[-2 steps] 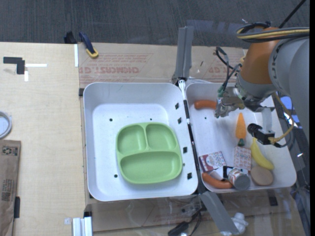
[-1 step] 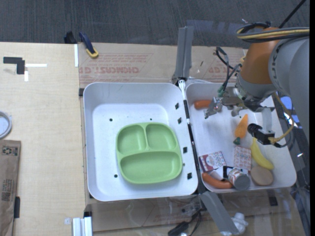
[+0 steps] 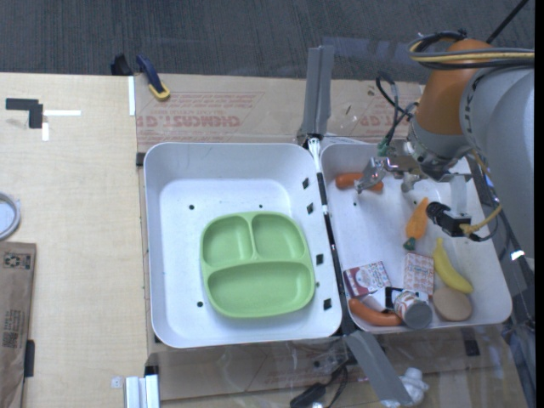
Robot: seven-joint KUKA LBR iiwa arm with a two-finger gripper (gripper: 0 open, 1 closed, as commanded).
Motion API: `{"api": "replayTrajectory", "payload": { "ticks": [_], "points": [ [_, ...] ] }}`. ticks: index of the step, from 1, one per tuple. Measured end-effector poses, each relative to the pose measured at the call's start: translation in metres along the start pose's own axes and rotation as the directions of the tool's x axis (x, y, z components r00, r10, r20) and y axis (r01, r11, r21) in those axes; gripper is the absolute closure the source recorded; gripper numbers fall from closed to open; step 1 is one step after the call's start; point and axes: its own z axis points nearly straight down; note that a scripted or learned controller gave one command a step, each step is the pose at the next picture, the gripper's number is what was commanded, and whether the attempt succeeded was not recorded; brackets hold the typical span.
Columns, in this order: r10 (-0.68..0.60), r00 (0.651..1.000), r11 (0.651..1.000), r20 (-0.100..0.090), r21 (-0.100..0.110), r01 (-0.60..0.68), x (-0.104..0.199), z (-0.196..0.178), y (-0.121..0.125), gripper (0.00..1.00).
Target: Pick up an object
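I read mirrored red "CHEMCAST" print on the cardboard (image 3: 212, 109) behind two bins. Left bin (image 3: 170, 228): one green divided plate (image 3: 257, 263). Right bin (image 3: 489, 266): one banana (image 3: 450, 269), two sausages (image 3: 374, 314), two packets (image 3: 367, 277). The claw (image 3: 371, 177) hovers at its far end; I cannot tell its state.

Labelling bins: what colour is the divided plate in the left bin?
Light green divided plate, seen in the camera view.

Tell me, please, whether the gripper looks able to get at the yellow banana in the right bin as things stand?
Probably yes: the yellow banana lies uncovered near the right bin's far side, with the gripper hanging above the same bin.
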Motion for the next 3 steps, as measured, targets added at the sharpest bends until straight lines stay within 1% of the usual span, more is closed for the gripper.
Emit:
{"api": "replayTrajectory", "payload": {
  "ticks": [1,2,3],
  "points": [
    [-0.004,1.0,1.0,0.002,-0.001,0.004,0.0,-0.0098,0.0005,1.0],
    [-0.004,1.0,1.0,0.002,-0.001,0.004,0.0,-0.0098,0.0005,0.0],
    [-0.05,0.999,0.999,0.001,-0.002,0.05,0.0057,-0.0063,0.0066,0.0]
  ]
}}
